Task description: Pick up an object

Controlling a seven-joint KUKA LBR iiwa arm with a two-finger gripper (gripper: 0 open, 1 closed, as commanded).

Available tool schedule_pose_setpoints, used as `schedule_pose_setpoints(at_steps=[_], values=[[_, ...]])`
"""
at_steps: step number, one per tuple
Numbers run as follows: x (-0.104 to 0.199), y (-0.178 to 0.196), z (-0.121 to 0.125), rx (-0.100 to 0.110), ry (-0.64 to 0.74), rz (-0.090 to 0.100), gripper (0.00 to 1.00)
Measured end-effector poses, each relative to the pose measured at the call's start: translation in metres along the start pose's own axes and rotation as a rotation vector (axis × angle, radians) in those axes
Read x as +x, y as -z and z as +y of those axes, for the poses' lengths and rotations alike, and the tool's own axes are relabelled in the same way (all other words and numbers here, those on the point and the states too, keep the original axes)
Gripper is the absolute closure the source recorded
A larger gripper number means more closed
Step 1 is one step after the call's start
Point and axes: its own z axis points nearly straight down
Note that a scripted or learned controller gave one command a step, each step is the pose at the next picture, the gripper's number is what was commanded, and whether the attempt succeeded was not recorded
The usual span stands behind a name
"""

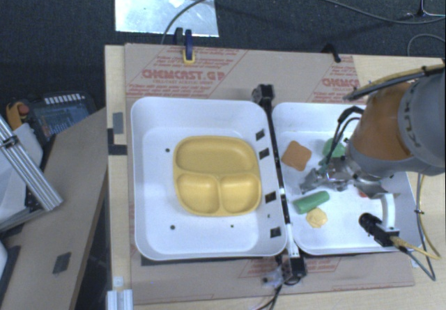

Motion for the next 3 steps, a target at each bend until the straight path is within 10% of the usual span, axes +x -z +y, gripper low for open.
schedule_pose_setpoints(at_steps=[1,2,3], values=[[0.000,-0.003,0.000,-0.004,-0.001,-0.001,0.00],[0.000,0.008,0.001,-0.007,0.000,-0.001,1.00],[-0.004,0.070,-0.002,-0.011,0.002,-0.003,1.00]])
